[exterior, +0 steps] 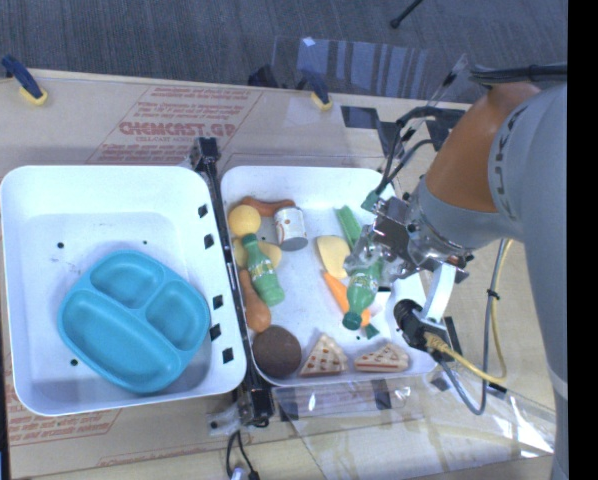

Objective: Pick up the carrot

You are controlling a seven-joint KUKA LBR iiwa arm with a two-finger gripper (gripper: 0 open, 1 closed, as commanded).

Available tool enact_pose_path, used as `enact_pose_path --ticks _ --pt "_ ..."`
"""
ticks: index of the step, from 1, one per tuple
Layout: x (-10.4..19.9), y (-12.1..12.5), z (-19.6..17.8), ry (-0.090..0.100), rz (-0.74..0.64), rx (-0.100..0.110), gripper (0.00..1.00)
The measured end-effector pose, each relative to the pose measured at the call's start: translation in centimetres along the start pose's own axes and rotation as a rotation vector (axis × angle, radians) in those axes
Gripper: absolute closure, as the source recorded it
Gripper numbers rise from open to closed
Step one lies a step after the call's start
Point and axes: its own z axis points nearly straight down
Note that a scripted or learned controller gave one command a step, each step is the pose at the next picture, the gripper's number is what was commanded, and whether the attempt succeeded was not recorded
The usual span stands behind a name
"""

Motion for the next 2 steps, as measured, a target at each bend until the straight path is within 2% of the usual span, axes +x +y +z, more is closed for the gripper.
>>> enact_pose_path --ticks 1,2 --pt "0.8 -1.0 11.5 -0.005 -0.155 0.017 1.00" --pt "-3.7 2.2 15.3 0.001 -0.509 0.001 1.00"
